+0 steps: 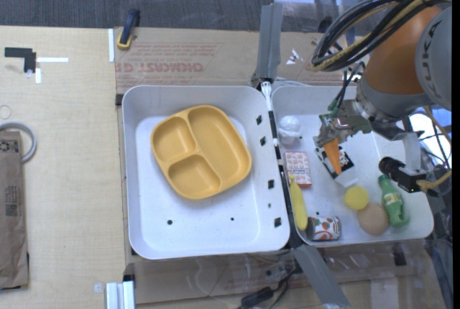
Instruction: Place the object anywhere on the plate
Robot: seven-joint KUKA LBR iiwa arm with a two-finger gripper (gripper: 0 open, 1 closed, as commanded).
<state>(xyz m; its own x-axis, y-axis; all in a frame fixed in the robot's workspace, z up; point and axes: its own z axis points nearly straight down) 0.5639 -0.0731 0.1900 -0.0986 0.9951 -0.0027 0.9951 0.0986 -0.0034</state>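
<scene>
Can, right bin's near edge. Gripper clenched on carrot; to be lifted straight, then carried to plate.

My arm's orange band looks like smooth, glossy plastic, the grey casing beside it duller. The yellow three-compartment plate seems matt plastic with a soft sheen. The two shallow white bins look like smooth, slightly shiny plastic. The pale bench top has a matt wood grain, and brown cardboard lies flat and dull.
</scene>
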